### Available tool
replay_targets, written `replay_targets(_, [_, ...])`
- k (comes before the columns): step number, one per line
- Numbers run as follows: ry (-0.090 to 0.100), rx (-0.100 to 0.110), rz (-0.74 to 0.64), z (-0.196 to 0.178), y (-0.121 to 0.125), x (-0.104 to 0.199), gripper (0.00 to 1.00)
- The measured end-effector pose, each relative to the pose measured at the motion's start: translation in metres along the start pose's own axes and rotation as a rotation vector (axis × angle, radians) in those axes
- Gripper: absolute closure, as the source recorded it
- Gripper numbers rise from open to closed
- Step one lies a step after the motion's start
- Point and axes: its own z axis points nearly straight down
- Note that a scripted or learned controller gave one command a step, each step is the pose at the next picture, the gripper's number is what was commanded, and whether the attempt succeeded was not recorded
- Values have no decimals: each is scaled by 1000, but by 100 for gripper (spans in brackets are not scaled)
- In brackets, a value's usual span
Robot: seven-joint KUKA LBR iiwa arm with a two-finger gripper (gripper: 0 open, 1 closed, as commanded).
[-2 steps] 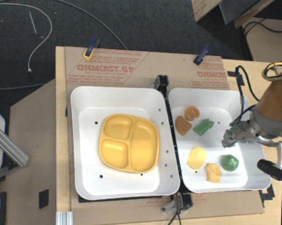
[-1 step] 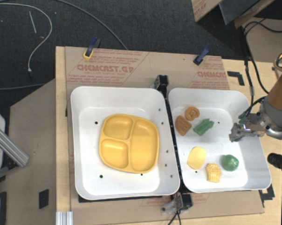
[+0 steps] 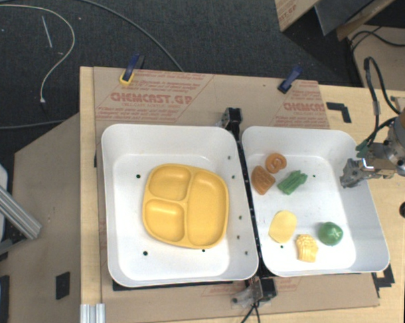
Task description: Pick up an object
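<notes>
I am holding the gripper [image 3: 355, 172] over the far-right edge of the right bin [image 3: 361, 218]. I cannot tell from this view how it is set, and nothing is showing in its grasp.

All candidate items are lying left of the gripper, inside the right bin. The green stick [image 3: 292, 182] is the nearest one, well apart from the gripper, with its long axis running diagonally up to the right. The two brown pieces [image 3: 268, 172] are sitting just beyond it. The green ball [image 3: 331, 233], the corn piece [image 3: 306, 248] and the pale yellow piece [image 3: 283, 226] are lying toward the near edge.

The left bin [image 3: 121, 187] is holding a yellow divided plate [image 3: 186, 205].

I am judging that the coming move must travel leftward and down.
</notes>
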Motion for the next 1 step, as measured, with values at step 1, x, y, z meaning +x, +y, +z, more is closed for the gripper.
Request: replay_targets(1, [1,2,1,-35,1,0,100])
